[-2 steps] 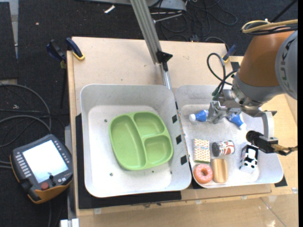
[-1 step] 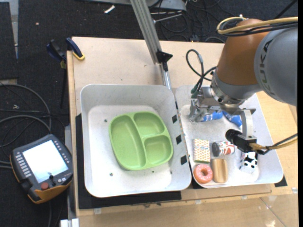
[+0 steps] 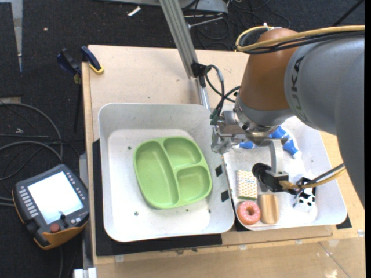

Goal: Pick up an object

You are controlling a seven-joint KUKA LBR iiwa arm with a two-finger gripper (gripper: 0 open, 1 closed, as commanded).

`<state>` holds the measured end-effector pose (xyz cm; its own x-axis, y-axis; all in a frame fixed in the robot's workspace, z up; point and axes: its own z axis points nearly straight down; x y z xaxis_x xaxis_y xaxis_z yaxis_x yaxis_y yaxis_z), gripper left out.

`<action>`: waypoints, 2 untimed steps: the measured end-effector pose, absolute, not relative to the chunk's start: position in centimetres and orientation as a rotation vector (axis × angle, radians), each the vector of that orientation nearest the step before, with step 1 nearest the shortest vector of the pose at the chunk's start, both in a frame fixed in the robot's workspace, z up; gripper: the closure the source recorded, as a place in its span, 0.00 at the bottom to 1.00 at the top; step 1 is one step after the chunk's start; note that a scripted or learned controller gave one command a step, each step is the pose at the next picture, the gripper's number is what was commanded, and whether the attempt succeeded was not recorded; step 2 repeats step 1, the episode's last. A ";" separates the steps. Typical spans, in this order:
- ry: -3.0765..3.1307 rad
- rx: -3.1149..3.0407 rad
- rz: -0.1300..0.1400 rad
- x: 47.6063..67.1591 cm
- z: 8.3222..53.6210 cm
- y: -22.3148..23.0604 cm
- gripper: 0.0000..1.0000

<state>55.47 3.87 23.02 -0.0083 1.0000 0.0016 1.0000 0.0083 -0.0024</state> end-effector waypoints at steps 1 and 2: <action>-2.230 -2.211 -0.003 55.2 24.3 9.2 1.00; -2.230 -2.211 -0.003 55.2 24.3 9.2 1.00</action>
